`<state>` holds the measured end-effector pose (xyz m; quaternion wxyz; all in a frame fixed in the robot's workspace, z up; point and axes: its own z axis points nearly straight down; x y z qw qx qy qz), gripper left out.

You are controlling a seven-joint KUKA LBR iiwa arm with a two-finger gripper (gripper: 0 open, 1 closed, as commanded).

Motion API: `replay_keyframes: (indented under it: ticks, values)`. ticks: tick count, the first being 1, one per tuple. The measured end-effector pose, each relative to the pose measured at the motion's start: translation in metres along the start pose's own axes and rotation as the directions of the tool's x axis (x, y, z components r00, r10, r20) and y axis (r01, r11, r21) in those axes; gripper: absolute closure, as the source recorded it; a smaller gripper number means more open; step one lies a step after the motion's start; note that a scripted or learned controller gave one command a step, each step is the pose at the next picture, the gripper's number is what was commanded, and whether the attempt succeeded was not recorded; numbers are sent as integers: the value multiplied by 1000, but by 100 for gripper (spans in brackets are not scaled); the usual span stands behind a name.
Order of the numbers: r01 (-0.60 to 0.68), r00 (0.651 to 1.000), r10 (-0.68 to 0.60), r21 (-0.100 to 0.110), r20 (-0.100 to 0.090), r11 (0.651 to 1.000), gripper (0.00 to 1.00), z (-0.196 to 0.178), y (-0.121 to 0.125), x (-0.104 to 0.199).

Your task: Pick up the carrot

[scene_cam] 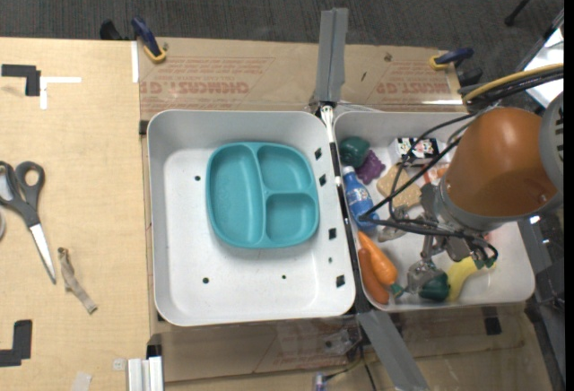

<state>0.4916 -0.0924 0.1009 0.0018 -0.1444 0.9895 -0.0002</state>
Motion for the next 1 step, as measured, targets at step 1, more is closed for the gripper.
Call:
replay_keyframes:
  ticks: [1]
  values:
    - [4, 1000, -4, -1, -2, 1000, 0, 9, -2, -4]
